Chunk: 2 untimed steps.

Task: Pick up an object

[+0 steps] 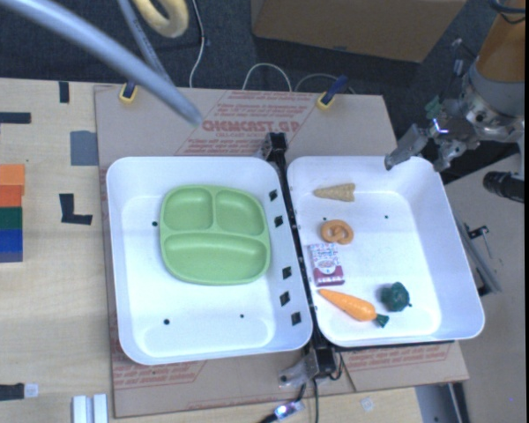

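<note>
The right bin [441, 236] holds several small items: a tan cone-shaped piece [335, 191] at the back, a brown pretzel-like ring [337, 231], a small red and white packet [325, 265], an orange carrot [348, 304] and a dark green broccoli piece [393, 296] near the front. My gripper [423, 146] hangs over the bin's back right corner, above and apart from all of these. Two dark fingers point left and down with a gap between them and nothing in it.
The left bin [137, 324] carries a green divided plate [216, 235]. A black clip strip [286, 236] joins the two bins. Coloured blocks [4, 214] sit at the bench's far left. A grey pole [88, 33] crosses the upper left.
</note>
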Motion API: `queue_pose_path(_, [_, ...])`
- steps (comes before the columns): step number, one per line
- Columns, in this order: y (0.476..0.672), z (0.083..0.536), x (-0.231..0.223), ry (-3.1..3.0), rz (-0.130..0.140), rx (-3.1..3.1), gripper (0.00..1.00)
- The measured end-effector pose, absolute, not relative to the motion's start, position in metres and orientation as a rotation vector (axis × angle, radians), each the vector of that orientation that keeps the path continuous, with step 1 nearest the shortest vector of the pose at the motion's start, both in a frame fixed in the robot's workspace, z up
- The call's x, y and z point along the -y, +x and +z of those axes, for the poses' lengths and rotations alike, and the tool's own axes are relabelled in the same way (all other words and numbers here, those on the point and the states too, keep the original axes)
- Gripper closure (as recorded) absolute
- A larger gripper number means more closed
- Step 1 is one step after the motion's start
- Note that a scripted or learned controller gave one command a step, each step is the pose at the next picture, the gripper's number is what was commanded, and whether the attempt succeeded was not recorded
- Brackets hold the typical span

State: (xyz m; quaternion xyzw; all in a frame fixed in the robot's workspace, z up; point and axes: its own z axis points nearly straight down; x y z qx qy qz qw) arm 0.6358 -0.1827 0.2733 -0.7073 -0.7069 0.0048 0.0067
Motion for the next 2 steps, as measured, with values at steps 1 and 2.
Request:
queue_pose_path(1, [0.638,0.280,0.182,-2.216,0.006,2.221,0.00])
queue_pose_path(2, [0.636,0.211,0.178,-2.212,0.012,2.217,0.00])
